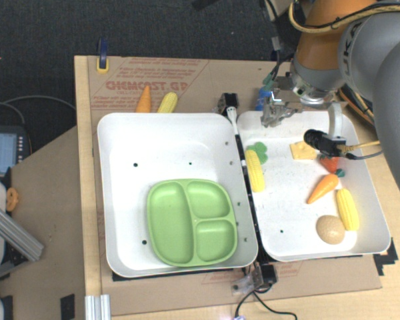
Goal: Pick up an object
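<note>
My gripper [275, 115] hangs over the far left corner of the right bin [287, 242], with no object seen in it. Below it, along that bin's left wall, lies a yellow corn cob [255, 171] with a small green piece [259, 151] at its far end. A yellow cheese wedge [301, 151] rests to the right of the gripper. Further forward are a small red item [330, 165], an orange carrot [322, 188], a second corn cob [347, 209] and a beige round roll [331, 229].
The left bin [120, 145] holds a green divided plate [191, 221]. Behind that bin, on the cardboard, lie a carrot [143, 100] and a corn cob [167, 102]. The wall between the two bins runs just left of the gripper.
</note>
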`<state>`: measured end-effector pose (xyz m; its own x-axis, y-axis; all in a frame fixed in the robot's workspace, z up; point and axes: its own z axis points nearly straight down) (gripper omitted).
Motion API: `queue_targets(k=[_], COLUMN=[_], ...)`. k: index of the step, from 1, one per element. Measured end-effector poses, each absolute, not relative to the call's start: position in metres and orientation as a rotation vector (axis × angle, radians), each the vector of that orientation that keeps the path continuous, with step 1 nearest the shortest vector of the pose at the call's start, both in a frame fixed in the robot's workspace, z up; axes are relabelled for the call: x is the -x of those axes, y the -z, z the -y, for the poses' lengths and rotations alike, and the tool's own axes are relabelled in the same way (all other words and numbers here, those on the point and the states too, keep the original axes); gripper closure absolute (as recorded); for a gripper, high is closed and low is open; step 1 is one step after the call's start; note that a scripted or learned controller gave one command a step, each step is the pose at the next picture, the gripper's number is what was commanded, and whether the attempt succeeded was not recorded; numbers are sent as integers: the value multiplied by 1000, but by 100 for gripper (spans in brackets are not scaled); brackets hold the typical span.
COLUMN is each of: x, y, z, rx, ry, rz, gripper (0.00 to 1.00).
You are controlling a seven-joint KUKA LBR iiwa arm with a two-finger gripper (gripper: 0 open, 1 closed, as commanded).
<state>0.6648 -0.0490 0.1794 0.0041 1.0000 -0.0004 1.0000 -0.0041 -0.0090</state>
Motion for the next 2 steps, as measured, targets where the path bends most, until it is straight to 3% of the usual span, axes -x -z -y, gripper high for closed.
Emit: queue_targets(k=[1,2], x=[-664,-669], y=[-79,-193], z=[108,31], rx=[2224,2218], ry=[-10,15], rz=[2211,2235], gripper=[100,100])
